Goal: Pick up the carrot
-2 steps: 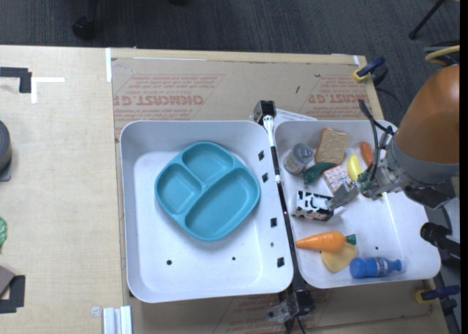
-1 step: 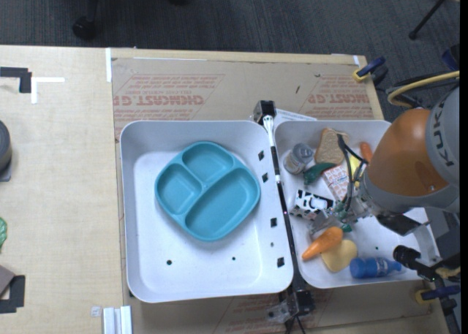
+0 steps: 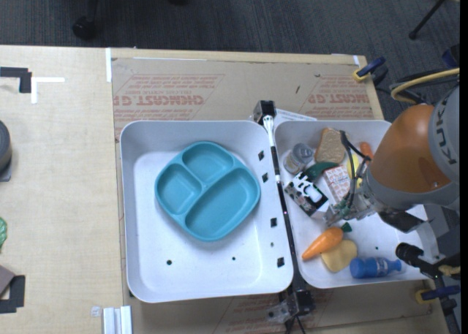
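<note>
Camera view, carrot: the carrot lies flat in the right bin, near the front left corner, its leafy end toward the arm.
Camera view, end effector: the end effector hangs low over the right bin, just beside the carrot's green top; I cannot tell how its tips stand, because clutter and the wrist hide them.
Camera view, progress: the carrot rests on the bin floor, so I judge that the pick is not yet done; the grasp and the lift are left.
Camera view, neighbours: a yellow piece touches the carrot from the front, and a blue bottle lies just beside that piece.
Camera view, edges: the wall between the bins is near the carrot's tip, so there is little room on that side.
Camera view, open room: the left bin holds a blue plate, with bare floor around it; above the carrot the way up looks free.
</note>
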`<state>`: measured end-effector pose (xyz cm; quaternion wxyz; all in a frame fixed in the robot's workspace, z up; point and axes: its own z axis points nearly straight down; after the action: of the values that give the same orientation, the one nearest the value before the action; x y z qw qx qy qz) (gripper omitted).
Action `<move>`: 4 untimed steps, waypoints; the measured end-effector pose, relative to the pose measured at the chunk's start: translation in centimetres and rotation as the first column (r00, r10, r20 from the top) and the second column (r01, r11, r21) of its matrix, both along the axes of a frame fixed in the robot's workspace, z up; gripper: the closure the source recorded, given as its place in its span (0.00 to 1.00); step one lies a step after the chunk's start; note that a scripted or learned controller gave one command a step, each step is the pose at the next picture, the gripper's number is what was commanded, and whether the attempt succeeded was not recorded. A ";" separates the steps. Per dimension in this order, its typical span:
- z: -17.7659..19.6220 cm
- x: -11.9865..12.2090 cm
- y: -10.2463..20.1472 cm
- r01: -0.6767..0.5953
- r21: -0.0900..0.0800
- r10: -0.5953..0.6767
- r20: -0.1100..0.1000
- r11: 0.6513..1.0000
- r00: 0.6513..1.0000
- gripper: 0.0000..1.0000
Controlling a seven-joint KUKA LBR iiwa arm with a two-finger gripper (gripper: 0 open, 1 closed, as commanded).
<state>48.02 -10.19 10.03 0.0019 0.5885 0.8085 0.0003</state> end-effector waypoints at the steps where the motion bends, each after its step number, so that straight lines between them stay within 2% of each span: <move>1: 9.1 4.1 5.6 0.453 -0.001 -0.453 -0.004 0.891 0.891 1.00; 2: 9.1 4.1 5.5 0.452 -0.001 -0.452 -0.004 0.892 0.892 0.00; 3: 9.1 -0.2 5.9 -0.083 0.001 0.083 -0.005 0.997 0.996 0.00; 4: 2.7 -0.2 0.2 0.104 0.001 -0.104 -0.005 0.995 0.995 0.00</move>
<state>47.81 -10.01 12.73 -0.0002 0.6298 0.7768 -0.0008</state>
